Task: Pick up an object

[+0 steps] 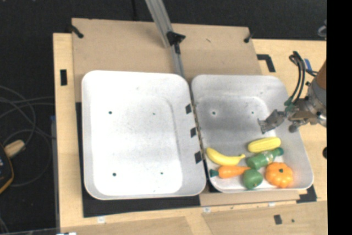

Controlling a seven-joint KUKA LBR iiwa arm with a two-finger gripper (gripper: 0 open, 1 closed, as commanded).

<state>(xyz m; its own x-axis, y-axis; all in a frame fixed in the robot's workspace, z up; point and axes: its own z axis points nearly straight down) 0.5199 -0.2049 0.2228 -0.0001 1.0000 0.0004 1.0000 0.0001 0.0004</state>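
Note:
Several toy foods lie in the near corner of the right bin (pixel 231 91): a yellow banana (pixel 223 157), a yellow corn cob (pixel 264 145), a green vegetable (pixel 264 159), an orange carrot (pixel 232 171), a round green fruit (pixel 252 178) and an orange pumpkin (pixel 279 174). My gripper (pixel 281 121) hangs over the bin's right side, just above and behind the corn cob. Its two fingers (pixel 269 121) are spread apart and nothing is between them, so it is open. The arm comes in from the right edge.
The left bin (pixel 137 135) lies beside the right one, joined by dark clips (pixel 193 132). A slanted metal pole (pixel 155 3) rises from behind the bins. Cables (pixel 22 113) and a small wooden piece (pixel 14 147) lie off the bench to the left.

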